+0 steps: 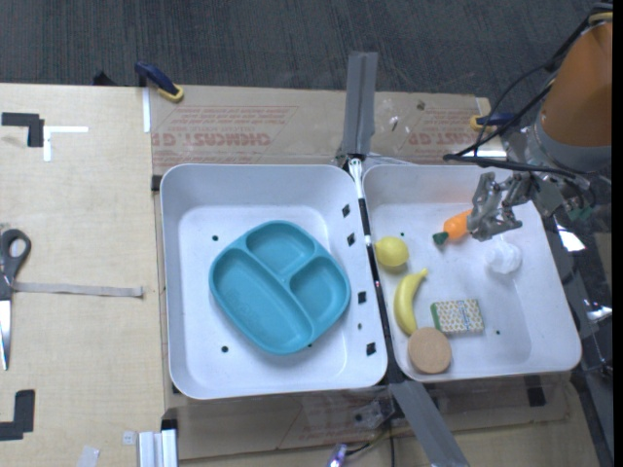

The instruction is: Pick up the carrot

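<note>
The carrot is small and orange with a green tip pointing left. It lies in the upper middle of the right bin. My gripper hangs over the bin just right of the carrot. It touches or covers the carrot's right end, and its metal body hides that contact. The arm comes in from the upper right.
In the right bin lie a lemon, a banana, a speckled sponge, a round brown cookie and a white lump just below the gripper. The left bin holds a blue divided plate. Scissors lie far left.
</note>
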